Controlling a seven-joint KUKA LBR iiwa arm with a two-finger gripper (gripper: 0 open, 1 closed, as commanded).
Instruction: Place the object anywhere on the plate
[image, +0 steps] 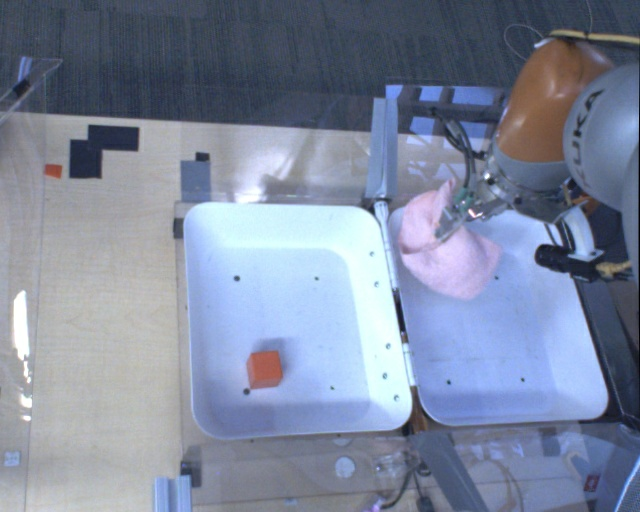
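Pink plate (448, 255) lies in the upper left corner of the right bin (520, 340), with the gripper (452, 218) over its top.

Orange cube (265, 369) sits alone in the lower left part of the left bin (290, 250), apart from every wall, open white floor on all sides. Plate's left rim touches or nearly touches the divider between the bins. Grey arm (560, 110) enters from the upper right; whether the fingers are spread or closed cannot be told. Most of the right bin's floor lies bare below the plate.
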